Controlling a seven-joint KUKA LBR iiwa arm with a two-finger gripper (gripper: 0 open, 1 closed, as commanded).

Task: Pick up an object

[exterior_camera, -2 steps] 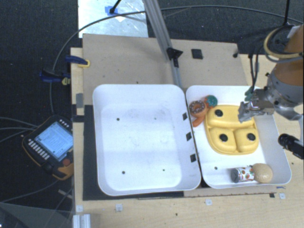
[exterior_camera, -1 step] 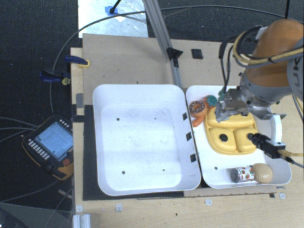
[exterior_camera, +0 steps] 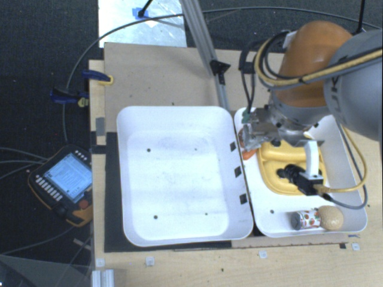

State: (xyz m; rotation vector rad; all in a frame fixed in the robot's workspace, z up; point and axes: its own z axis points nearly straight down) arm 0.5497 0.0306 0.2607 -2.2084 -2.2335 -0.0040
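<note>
My gripper [exterior_camera: 256,134] hangs low over the far left corner of the right bin [exterior_camera: 350,178], under the orange-banded wrist. A small orange thing [exterior_camera: 243,137] shows just at the gripper's left side, against the bin wall; whether it is held I cannot tell. A yellow curved object [exterior_camera: 276,160] lies in the middle of the bin, partly covered by the gripper. Near the front edge lie a small can with a red and white label [exterior_camera: 304,220] and, touching it on the right, a tan rounded object [exterior_camera: 330,217].
The left bin [exterior_camera: 173,172] stands beside the right one, with black clips [exterior_camera: 238,172] on the shared wall. A metal pole [exterior_camera: 203,37] slants in from the back. A teach pendant [exterior_camera: 64,181] lies off the bench at the left.
</note>
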